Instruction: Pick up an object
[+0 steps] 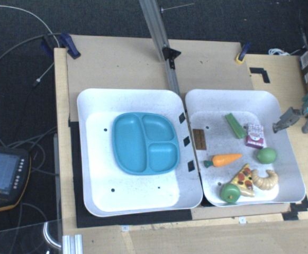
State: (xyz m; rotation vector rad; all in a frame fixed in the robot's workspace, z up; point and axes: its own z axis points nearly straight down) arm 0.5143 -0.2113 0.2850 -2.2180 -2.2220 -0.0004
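Observation:
The right bin point(217, 100) holds several toy foods. A green block point(235, 126) lies beside a pink and white box point(254, 135). Below them are a green ball point(266, 155), an orange carrot point(225, 160), a pizza slice point(243, 177), a tan croissant point(265, 179) and a green apple point(229, 193). My gripper point(287, 119) hangs at the right bin's right rim, level with the pink box and a little to its right. Nothing shows in its grasp.
The left bin point(98, 194) bears a blue divided plate point(145, 143). A small brown card point(199, 139) lies at the right bin's left side. A metal pole point(155, 25) slants down to the gap between the bins. A teach pendant point(1, 176) and cables lie off the bench at left.

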